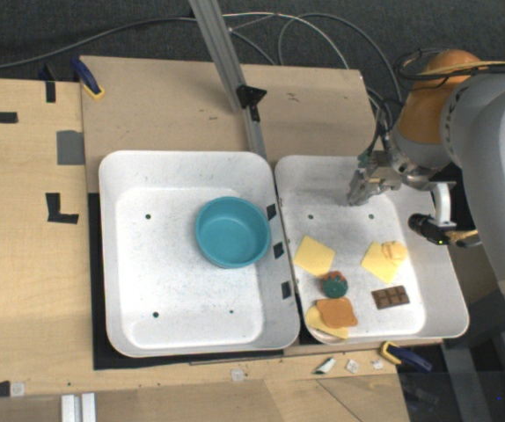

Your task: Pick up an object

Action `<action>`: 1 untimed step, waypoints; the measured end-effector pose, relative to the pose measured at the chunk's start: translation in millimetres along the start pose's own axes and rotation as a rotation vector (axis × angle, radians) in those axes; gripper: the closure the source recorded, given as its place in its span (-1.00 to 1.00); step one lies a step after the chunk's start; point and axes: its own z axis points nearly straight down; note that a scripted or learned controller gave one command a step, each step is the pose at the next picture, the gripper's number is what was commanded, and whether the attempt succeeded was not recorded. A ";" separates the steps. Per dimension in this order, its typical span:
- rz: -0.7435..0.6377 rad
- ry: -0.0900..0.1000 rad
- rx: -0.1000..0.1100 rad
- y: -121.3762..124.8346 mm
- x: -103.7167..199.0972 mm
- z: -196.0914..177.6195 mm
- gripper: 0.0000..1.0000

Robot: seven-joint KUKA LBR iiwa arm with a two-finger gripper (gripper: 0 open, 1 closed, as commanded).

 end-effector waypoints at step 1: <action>0.004 0.000 -0.007 3.2 -5.8 -62.2 1.00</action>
